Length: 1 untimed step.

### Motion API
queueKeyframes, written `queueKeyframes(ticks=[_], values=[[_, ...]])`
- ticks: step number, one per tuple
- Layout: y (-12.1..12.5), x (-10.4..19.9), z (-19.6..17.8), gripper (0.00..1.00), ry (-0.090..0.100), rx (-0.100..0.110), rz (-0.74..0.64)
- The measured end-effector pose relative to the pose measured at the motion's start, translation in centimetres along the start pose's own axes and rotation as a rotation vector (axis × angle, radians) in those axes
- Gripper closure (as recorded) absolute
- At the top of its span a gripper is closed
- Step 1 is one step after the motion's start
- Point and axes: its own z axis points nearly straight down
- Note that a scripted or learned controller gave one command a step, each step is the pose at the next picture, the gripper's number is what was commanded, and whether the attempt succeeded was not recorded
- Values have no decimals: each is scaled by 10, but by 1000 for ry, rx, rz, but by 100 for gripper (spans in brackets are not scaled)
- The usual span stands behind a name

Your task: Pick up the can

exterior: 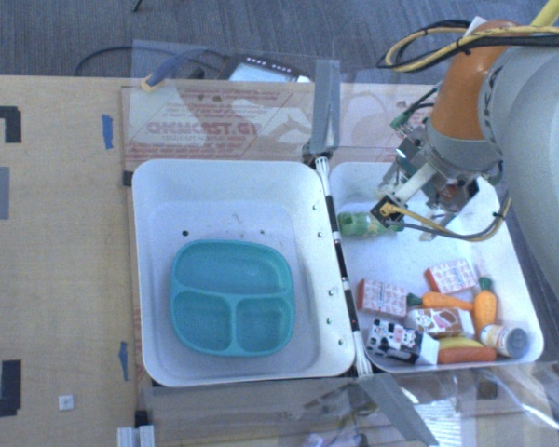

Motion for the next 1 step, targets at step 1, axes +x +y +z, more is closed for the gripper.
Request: queueKeyframes(ticks=[1], values=[[-17, 20, -49, 0, 2, -2, -113]])
